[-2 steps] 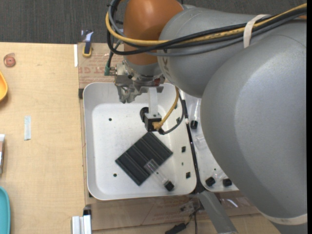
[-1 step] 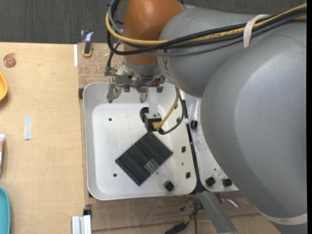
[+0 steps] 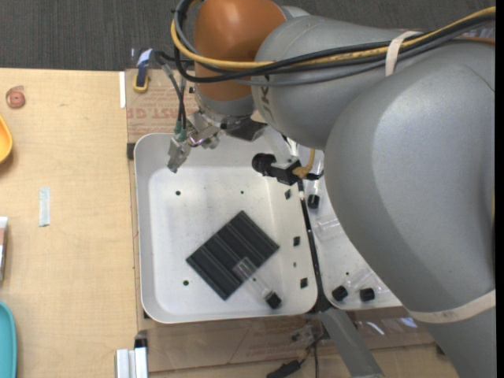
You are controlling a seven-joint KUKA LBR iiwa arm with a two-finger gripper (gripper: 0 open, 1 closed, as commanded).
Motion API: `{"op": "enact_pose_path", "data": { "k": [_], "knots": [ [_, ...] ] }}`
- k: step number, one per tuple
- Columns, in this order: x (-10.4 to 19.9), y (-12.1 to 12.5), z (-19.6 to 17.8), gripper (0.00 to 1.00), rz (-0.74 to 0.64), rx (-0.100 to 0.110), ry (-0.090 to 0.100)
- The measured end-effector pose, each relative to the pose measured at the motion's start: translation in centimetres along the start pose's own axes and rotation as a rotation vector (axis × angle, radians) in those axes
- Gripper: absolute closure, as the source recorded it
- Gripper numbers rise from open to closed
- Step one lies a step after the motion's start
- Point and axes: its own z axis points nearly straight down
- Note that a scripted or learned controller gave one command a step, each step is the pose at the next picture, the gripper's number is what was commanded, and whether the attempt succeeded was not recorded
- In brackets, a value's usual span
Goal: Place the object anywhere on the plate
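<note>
The arm (image 3: 409, 172) sweeps in big and grey from the right, its orange band (image 3: 232, 30) high over the back of the bench. The gripper (image 3: 175, 157) hangs down at the far left corner of the white bin (image 3: 138, 235), its tip just inside the rim and close above the floor. The view there is small and shadowed, so I cannot tell whether it is open or closed, and I see nothing in its grasp. The black ribbed block (image 3: 228, 254) lies flat on the bin floor, turned on a diagonal in the near half, well apart from the gripper. At its near right corner is a small clear tube (image 3: 256, 278) with what looks like a black cap, touching or overlapping the block's edge. The second bin (image 3: 342, 246) sits just beside the first on the right, mostly under the arm. Left of the bins runs the wooden table (image 3: 71, 274). An orange dish (image 3: 3, 144) pokes in at its left edge, with a teal rim (image 3: 5, 345) at the near left corner, both well apart from the block.
</note>
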Motion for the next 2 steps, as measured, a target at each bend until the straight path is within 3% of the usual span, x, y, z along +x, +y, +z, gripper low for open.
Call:
{"op": "enact_pose_path", "data": {
  "k": [1,2],
  "knots": [
    [-0.3,-0.3,7.5,0.0,0.32,0.004,0.001],
    [-0.3,-0.2,-0.1,0.0,0.05,-0.001,-0.001]
  ]
}}
